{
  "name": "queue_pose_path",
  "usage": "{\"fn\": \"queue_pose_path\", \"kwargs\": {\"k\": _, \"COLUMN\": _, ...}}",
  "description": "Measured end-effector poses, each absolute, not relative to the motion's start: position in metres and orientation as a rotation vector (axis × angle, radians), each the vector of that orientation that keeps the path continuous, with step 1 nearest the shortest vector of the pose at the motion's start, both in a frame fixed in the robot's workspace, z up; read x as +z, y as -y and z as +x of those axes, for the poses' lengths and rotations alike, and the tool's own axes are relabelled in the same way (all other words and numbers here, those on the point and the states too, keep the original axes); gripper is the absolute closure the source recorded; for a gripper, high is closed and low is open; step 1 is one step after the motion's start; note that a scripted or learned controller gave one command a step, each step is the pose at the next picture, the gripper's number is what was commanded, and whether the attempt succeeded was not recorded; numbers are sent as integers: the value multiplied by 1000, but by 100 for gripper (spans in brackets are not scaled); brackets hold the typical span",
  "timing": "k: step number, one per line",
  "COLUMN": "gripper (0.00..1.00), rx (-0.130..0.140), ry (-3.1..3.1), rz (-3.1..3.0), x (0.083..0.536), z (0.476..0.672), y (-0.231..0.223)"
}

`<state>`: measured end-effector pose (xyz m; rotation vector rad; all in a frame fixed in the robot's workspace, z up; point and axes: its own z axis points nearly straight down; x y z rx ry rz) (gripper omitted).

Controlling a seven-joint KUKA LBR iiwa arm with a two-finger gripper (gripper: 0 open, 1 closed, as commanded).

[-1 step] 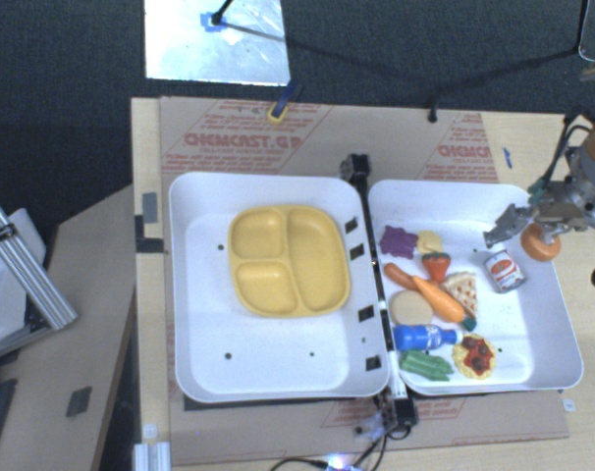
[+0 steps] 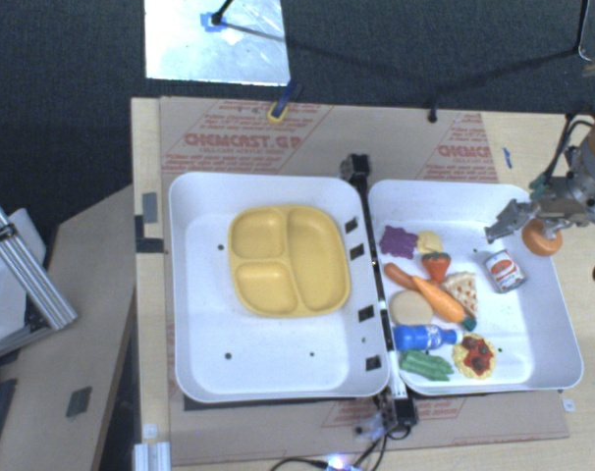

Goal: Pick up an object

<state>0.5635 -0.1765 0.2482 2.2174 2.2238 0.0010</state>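
At the right edge of the frame we see the grey gripper (image 2: 518, 219) over the right white bin (image 2: 548, 361), and we cannot tell its grasp state. Below it lie a small red-labelled can (image 2: 503, 270) and an orange plastic carrot (image 2: 430, 293); the yellow divided plate (image 2: 286, 260) sits in the left white bin (image 2: 194, 341).

A dark blue-grey carpeted floor (image 2: 62, 77) surrounds the pale wooden bench (image 2: 101, 263). A shiny silver square sheet (image 2: 217, 27) lies on the carpet beyond the bench. Slanted aluminium rails (image 2: 18, 263) stand at the left edge.
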Motion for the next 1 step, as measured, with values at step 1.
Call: {"fn": "queue_pose_path", "kwargs": {"k": 1, "gripper": 0, "rx": -3, "ry": -2224, "rz": 2222, "x": 192, "z": 558, "y": 185}}
